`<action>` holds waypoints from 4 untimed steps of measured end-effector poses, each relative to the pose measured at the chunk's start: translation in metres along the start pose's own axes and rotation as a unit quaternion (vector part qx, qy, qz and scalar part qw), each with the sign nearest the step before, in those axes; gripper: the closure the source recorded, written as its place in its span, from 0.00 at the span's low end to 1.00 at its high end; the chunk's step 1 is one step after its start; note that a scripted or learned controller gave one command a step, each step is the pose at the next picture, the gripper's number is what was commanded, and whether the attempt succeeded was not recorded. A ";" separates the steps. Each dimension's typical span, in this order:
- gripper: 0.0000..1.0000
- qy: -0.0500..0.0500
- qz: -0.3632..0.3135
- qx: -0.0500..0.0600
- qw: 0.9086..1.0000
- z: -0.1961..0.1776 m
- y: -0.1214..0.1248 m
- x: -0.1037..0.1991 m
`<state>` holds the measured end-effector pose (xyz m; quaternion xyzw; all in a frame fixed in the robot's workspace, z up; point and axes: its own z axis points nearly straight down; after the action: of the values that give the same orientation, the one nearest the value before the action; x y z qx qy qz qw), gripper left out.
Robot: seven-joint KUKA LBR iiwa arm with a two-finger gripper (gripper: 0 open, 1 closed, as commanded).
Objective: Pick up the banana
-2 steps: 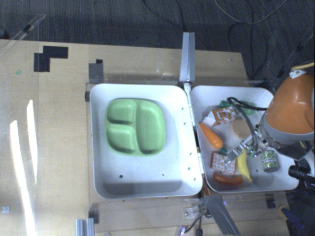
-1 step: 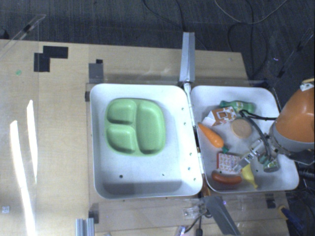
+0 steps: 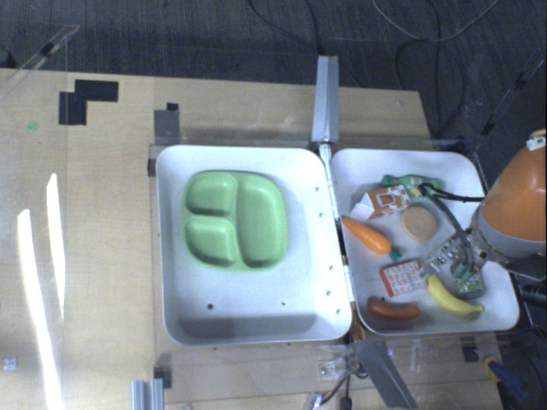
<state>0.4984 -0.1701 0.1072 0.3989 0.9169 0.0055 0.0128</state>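
- Sausage (image 3: 394, 310), at the near edge of the right bin (image 3: 504, 314), lies closest to the camera; the banana (image 3: 453, 298) sits just at its 3 o'clock, flat on the bin floor.
- Left bin (image 3: 171, 254) on the surface (image 3: 85, 254) carries a green tray (image 3: 236, 219), which has no part in the task.
- Right bin, from left to right: a carrot (image 3: 367, 236), a red packet (image 3: 402, 278), an orange-and-white carton (image 3: 389, 202), a round tan disc (image 3: 420, 224), then the banana.
- Pincer (image 3: 461, 267) hangs low over the bin, just at 12 o'clock of the banana's right half; whether it touches the fruit I cannot tell.
- Spread or pressed together: I cannot tell.
- Progress, as I judge it: the approach is about made, but the banana is not lifted, and no grasp on it can be made out. Closing on it and raising it are left.
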 end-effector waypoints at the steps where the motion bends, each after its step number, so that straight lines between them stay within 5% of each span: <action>1: 0.00 0.000 0.000 0.000 1.000 0.000 0.000 0.000; 2: 0.00 0.004 0.170 0.008 0.985 0.019 -0.020 -0.009; 3: 0.00 0.002 0.266 0.009 0.964 0.019 -0.015 -0.003; 4: 1.00 -0.001 0.263 0.005 0.965 0.007 -0.011 -0.005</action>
<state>0.4941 -0.1809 0.1001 0.6259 0.7798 0.0039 0.0094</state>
